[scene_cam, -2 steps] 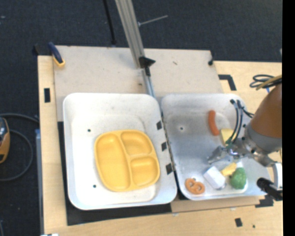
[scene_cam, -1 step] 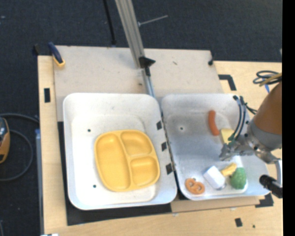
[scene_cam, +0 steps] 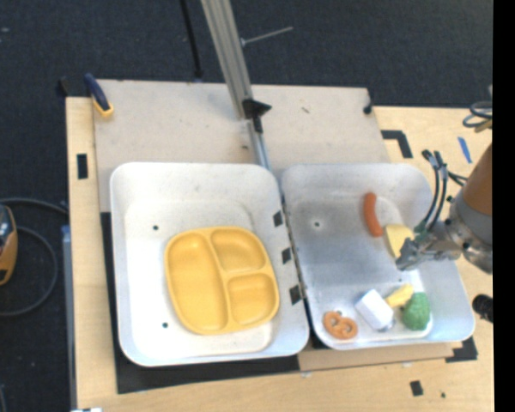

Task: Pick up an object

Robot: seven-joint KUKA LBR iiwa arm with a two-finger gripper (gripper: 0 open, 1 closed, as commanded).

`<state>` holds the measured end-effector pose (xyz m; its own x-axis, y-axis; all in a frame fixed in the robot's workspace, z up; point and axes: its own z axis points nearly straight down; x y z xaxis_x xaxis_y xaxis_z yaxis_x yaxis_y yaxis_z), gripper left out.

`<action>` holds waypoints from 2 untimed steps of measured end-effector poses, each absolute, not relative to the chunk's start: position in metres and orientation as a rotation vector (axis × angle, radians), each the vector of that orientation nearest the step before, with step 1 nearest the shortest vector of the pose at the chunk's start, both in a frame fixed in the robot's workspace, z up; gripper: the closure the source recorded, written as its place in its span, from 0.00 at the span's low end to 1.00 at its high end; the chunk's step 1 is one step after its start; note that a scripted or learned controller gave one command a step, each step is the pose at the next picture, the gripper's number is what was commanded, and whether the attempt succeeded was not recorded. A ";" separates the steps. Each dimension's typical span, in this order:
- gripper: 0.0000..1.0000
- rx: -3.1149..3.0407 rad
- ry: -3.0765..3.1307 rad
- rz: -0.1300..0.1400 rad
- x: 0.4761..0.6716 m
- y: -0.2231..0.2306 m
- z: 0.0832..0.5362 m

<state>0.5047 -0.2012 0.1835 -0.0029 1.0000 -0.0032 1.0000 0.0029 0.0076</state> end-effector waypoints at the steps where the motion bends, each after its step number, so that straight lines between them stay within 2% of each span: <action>1: 1.00 2.213 2.219 0.004 0.498 -0.205 0.231; 2: 1.00 2.214 2.222 0.003 0.500 -0.206 0.250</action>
<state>0.4999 -0.2061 0.2497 -0.0037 1.0000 -0.0023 1.0000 0.0037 0.0046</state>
